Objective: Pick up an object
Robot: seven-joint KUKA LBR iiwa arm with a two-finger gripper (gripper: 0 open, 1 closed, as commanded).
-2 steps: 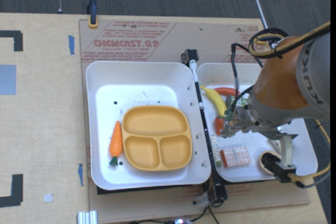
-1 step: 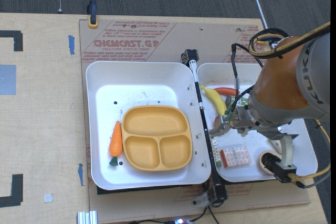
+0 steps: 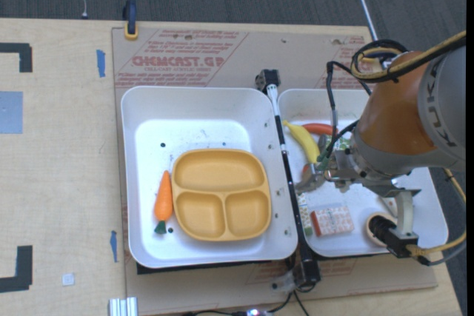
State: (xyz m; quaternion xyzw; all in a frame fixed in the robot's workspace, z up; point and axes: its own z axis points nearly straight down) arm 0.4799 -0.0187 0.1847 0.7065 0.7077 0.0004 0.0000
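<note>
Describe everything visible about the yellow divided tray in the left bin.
The yellow divided tray looks like moulded plastic, a rounded rectangle with three compartments: one long one along the far side, two smaller ones nearer the camera. It lies flat, right side up, on the floor of the left bin, toward its near right part. A toy carrot lies along its left edge, close beside or touching.

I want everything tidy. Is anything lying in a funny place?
A little. The carrot lies on the left bin's floor beside the yellow tray, not in a compartment. Nothing looks spilled or broken.
</note>
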